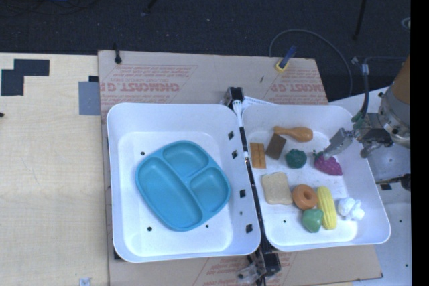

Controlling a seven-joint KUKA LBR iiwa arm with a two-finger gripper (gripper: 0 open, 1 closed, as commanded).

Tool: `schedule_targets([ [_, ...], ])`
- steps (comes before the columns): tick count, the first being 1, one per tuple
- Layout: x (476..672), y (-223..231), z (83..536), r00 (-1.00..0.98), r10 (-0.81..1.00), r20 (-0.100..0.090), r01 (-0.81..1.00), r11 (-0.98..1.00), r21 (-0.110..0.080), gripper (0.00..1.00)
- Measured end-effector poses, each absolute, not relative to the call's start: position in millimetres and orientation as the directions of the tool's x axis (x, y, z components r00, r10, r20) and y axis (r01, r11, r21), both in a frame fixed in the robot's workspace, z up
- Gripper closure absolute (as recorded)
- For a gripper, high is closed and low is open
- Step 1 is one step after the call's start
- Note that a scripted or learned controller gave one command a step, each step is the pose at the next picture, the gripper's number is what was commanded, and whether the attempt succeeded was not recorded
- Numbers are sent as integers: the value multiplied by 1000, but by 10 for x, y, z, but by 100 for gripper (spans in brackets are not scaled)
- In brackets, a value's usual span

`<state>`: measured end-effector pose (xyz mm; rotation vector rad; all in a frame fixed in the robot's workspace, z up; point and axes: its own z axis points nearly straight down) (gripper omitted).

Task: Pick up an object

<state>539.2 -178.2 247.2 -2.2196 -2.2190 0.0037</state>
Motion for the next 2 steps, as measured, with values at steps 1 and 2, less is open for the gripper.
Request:
schedule_targets([
  [1, 4769, -1402, 1526, 1, 1000, 3, 1000, -1, -9, 0],
  [2, 4827, -1275, 878, 4, 1000, 3, 1000, -4, -5, 0],
])
